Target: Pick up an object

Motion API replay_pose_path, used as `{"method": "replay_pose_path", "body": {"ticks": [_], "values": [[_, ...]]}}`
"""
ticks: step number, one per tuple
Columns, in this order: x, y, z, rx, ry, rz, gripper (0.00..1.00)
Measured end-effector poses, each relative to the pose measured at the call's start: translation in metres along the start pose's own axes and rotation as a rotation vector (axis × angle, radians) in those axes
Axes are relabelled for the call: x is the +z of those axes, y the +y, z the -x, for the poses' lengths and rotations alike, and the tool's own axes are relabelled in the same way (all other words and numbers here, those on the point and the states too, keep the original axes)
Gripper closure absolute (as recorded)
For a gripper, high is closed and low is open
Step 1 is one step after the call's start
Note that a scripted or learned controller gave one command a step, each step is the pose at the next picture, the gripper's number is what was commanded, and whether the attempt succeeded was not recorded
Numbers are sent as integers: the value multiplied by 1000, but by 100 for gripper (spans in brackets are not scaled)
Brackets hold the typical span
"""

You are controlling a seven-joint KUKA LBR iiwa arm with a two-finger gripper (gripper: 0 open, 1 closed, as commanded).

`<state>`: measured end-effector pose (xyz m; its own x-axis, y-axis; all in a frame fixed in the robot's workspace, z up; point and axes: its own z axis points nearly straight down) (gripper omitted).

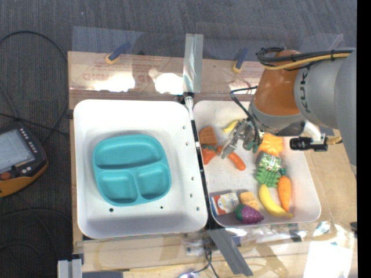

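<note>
My gripper (233, 146) hangs low in the right bin (309, 178), near its upper left part. Its tip is right above the top end of a small red-orange carrot piece (237, 161) that lies on the bin floor. A brown-orange toy (207, 136) and a small red piece (208, 154) lie just left of the gripper. A yellow item (231, 125) peeks out behind it. An orange pepper (271, 145) sits just to its right. Nothing is seen lifted off the floor.
More toy food fills the right bin's lower half: a green item (269, 167), a carrot (284, 191), a banana (269, 201), purple grapes (249, 214) and a small white box (224, 202). The left bin (84, 207) holds a teal divided tray (131, 168).
</note>
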<state>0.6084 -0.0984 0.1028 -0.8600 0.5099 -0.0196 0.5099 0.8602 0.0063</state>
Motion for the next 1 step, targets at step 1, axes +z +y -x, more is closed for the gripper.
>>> {"method": "replay_pose_path", "body": {"ticks": [1], "values": [[-133,69,7,46,15,-6,100]]}}
